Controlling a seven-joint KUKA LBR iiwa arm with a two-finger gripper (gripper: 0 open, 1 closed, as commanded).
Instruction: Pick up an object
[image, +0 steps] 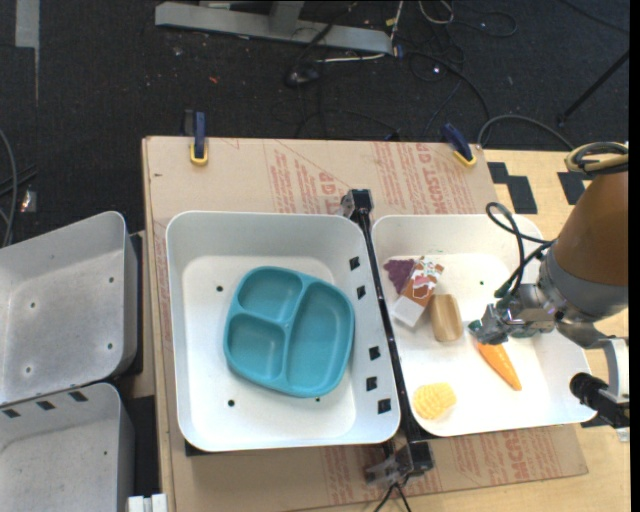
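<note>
Camera view: gripper (497, 328) low in right bin (470, 425), at carrot's (500, 364) upper end; finger opening and any hold cannot be told. Bread roll (445, 318) just left.

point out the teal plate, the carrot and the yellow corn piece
teal plate (290, 332), camera view, ridge between its compartments
carrot (500, 364), camera view, middle of its orange body
yellow corn piece (434, 401), camera view, centre of its top
</note>
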